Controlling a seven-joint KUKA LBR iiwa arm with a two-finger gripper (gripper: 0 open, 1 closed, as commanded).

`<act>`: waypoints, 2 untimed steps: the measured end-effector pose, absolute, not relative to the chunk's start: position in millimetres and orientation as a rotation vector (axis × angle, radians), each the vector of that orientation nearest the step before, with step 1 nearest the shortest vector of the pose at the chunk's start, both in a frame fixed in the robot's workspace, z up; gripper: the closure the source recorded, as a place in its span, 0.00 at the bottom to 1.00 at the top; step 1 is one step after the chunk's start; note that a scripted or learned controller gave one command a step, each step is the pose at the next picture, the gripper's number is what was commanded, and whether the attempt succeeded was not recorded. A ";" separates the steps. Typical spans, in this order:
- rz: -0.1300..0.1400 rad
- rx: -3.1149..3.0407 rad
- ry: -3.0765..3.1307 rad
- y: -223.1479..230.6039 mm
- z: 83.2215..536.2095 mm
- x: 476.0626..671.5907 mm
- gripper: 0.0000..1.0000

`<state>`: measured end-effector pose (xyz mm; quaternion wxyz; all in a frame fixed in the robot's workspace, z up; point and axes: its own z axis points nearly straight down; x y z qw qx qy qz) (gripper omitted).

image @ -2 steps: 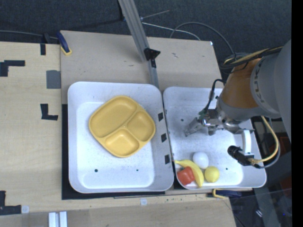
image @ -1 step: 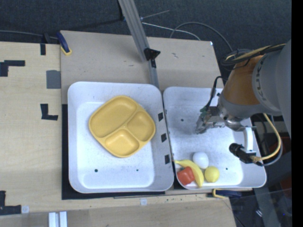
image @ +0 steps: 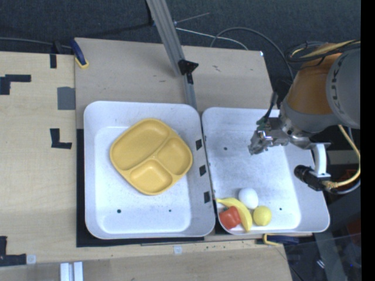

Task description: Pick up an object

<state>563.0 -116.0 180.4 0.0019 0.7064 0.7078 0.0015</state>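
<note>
The gripper [image: 258,145] hangs over the right bin [image: 234,127] with nothing between its fingers, whose spread I cannot tell, so the reach seems underway; next it must descend toward the banana [image: 239,207] cluster near the front wall.

A yellow plastic plate with three compartments [image: 151,156] lies flat in the left shallow white bin [image: 96,174], toward its upper middle. A grey metal pole [image: 167,31] slants down from the top edge to where both bins meet. Blue tape [image: 78,52] marks the wooden bench [image: 35,157] at its corner, and black cables [image: 234,34] loop over the dark floor beyond.
</note>
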 end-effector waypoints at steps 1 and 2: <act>0.005 2.216 2.220 -117.7 244.0 563.7 1.00; -0.002 2.221 2.223 -117.4 241.1 563.7 1.00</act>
